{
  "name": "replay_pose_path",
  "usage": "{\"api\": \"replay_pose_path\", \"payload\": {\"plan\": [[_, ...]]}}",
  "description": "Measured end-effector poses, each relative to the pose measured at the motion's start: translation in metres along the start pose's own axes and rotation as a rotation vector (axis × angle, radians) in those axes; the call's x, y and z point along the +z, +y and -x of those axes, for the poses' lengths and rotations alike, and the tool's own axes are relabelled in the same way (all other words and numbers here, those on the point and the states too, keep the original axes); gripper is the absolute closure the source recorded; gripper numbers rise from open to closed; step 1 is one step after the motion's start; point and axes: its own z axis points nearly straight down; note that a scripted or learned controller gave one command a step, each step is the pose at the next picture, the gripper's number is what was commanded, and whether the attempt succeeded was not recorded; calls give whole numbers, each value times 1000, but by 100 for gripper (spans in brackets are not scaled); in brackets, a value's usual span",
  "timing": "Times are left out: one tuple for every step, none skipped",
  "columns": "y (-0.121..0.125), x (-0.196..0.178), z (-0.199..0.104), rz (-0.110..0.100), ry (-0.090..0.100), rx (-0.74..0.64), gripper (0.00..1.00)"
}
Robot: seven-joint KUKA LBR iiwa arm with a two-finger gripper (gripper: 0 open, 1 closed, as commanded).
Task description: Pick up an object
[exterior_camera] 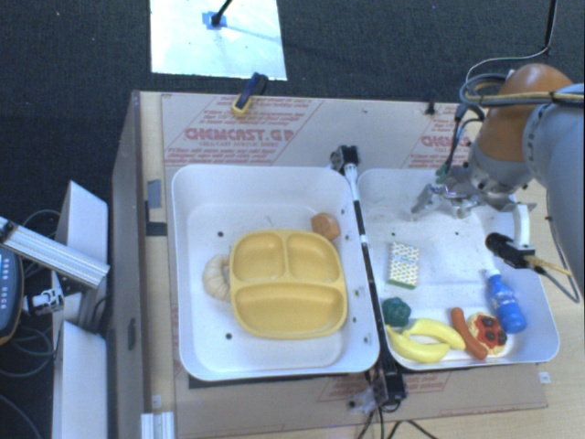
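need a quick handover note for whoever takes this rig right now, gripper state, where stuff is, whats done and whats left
Gripper: high over the far end of the right white bin, nothing between its fingers.
Right bin: green-and-white patterned card, dark green broccoli toy, yellow banana, red sausage, small pizza slice, blue bottle.
Left white bin: yellow divided tray, tan round piece, cream ridged shell-like piece.
Done: no pick yet.
Left: descend, grasp one object, lift.

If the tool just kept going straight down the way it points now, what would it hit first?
Most likely the bare floor of the right bin, near its far edge. The tool hangs over an open patch there; the green patterned card lies nearer the camera, seemingly off that line, though depth is hard to judge from this slanted view.
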Motion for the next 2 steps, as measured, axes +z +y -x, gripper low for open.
{"api": "replay_pose_path", "payload": {"plan": [[9,0,8,2,1,0,0],[11,0,25,2,0,0,0]]}}
